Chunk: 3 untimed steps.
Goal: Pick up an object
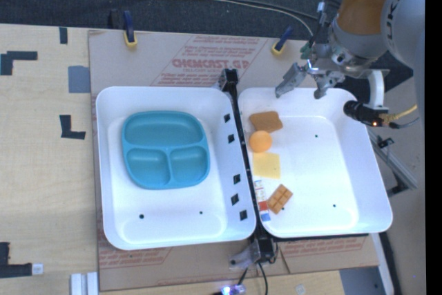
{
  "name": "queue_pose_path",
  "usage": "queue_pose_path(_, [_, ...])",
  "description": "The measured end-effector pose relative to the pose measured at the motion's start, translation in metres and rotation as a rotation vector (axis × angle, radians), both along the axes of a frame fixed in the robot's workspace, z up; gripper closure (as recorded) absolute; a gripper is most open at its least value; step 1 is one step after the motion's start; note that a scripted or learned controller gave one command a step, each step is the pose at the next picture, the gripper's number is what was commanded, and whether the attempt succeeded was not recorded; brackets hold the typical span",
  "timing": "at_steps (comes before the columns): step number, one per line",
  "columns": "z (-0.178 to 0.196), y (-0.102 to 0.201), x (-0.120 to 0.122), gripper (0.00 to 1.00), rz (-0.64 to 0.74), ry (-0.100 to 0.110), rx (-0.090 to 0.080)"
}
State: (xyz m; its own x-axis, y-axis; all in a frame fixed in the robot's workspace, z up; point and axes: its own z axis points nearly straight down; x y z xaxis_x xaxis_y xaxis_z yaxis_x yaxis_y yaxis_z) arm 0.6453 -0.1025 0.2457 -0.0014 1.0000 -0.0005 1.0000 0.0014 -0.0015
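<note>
Gripper [304, 86] open and empty above right bin's [359, 169] far edge; orange ball [260, 141] rests near its left edge.

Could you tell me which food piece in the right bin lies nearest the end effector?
The brown toast-like piece, at the top of the column along the right bin's left wall. The orange ball, yellow square and waffle piece lie farther from the end effector.

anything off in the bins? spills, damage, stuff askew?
Nothing spilled or visibly damaged. The teal divided plate lies flat in the left bin. In the right bin, the brown piece, orange ball, yellow square and waffle-like piece crowd the left wall. The gripper hangs open above that bin's far edge.
</note>
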Motion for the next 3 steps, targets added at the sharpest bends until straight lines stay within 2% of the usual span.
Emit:
queue_pose_path(1, [-0.057,0.004,-0.011,0.00,0.000,0.006,0.000])
queue_pose_path(2, [-0.119,0.010,-0.006,0.00,0.001,0.006,0.000])
queue_pose_path(3, [-0.164,0.011,-0.006,0.00,0.001,0.000,-0.001])
